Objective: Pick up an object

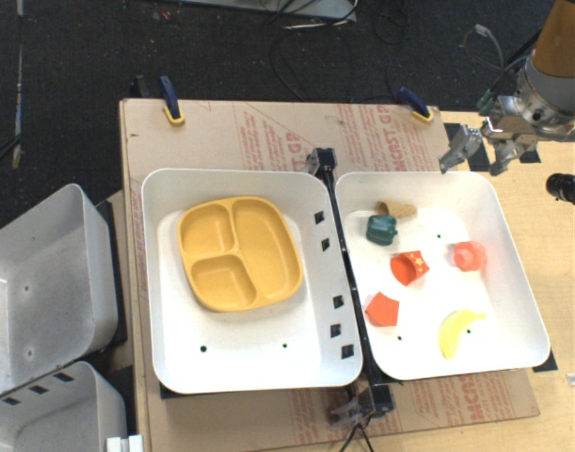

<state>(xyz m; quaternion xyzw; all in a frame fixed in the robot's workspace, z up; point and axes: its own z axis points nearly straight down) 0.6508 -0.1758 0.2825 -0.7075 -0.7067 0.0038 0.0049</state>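
Reading the board [268, 135] under your bins, you find only faint red lettering, illegible. The gripper [482, 151] hangs with fingers apart above the right bin's [513, 252] far rim; a teal block [382, 229] lies inside, over dark carpet [71, 45].

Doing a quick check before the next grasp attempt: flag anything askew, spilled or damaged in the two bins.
Nothing stands out. The yellow divided plate lies flat in the left bin. In the right bin, the green block, tan piece, two red blocks, pink piece and yellow banana lie apart, unspilled. The pincer hovers beyond the right bin's far rim.
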